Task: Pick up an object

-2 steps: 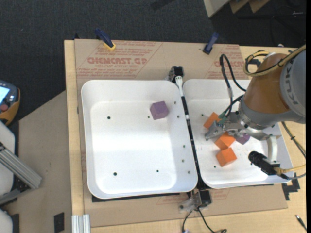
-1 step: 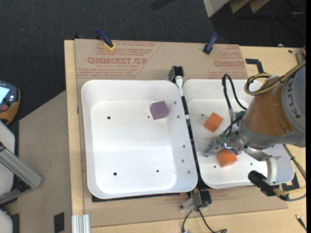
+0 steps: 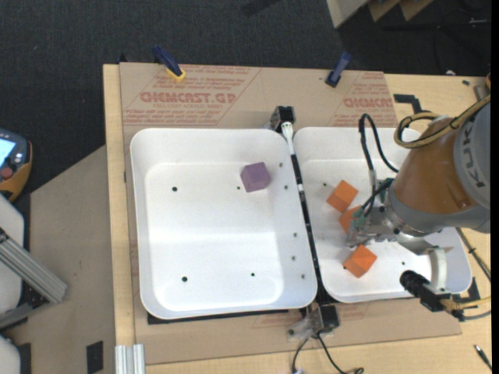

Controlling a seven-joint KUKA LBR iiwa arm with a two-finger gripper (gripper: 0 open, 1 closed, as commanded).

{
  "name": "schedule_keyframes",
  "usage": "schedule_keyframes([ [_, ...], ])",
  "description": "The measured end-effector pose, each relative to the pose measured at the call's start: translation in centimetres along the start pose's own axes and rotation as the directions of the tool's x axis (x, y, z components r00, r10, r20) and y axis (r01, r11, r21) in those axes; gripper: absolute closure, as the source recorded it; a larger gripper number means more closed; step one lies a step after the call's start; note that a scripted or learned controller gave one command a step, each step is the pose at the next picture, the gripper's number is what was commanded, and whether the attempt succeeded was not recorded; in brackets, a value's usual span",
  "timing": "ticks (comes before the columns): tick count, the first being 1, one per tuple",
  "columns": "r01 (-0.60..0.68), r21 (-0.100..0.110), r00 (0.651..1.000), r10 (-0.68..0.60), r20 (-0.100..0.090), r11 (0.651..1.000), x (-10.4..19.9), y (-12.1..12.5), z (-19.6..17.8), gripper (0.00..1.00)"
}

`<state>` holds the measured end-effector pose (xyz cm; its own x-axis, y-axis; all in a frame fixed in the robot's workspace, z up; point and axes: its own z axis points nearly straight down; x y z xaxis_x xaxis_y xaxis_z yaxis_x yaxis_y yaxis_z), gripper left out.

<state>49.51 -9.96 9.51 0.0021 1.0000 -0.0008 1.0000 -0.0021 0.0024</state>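
Grey and orange, the arm reaches in from the right and bends down over the right bin, its pincer low among three orange blocks. Whether the pincer is open or closed cannot be told (its tip is masked by the wrist). One orange block lies just above it, a second is partly hidden at its side, a third just below. The desk is printed cardboard, clamped at its far edge, over dark carpet. The left bin holds one purple cube.
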Motion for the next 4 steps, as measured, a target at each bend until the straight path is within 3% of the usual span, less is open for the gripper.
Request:
schedule_keyframes([
  [1, 0.008, -0.011, 1.000, -0.008, 0.001, 1.000, 3.6, 5.6, -9.6, 1.00],
  [2, 0.001, 0.000, 1.000, -0.001, 0.001, 1.000, 1.3, 4.8, -9.7, 1.00],
  [3, 0.004, -0.014, 1.000, -0.004, 0.002, 1.000, 0.2, 2.0, -1.7, 1.00],
  [4, 0.014, -0.010, 1.000, -0.014, -0.003, 1.000, 12.0, 6.1, -9.5, 1.00],
])
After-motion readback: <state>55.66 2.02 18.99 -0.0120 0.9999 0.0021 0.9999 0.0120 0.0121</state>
